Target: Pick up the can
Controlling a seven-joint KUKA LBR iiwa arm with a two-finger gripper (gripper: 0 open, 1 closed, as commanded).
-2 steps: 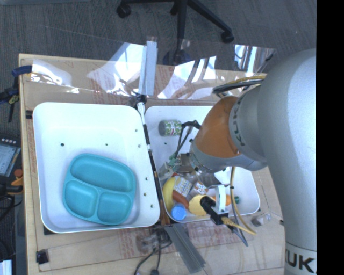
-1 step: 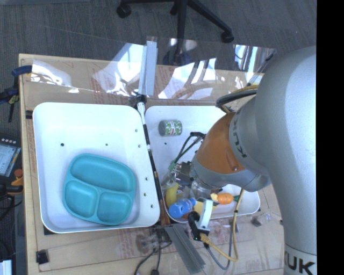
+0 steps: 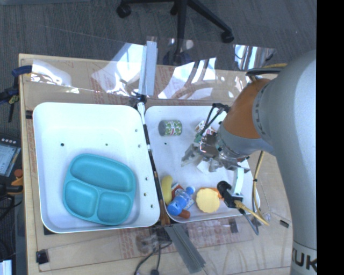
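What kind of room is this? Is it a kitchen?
Probably a robot lab, not a kitchen. A grey robot arm reaches over two white bins on a workbench, and an office chair base stands on carpet behind.

A blue divided tray lies in the left bin.

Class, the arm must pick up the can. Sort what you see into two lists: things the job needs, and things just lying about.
Needed: can; pincer.
Lying about: blue divided tray; banana; blue bottle; yellow toy.
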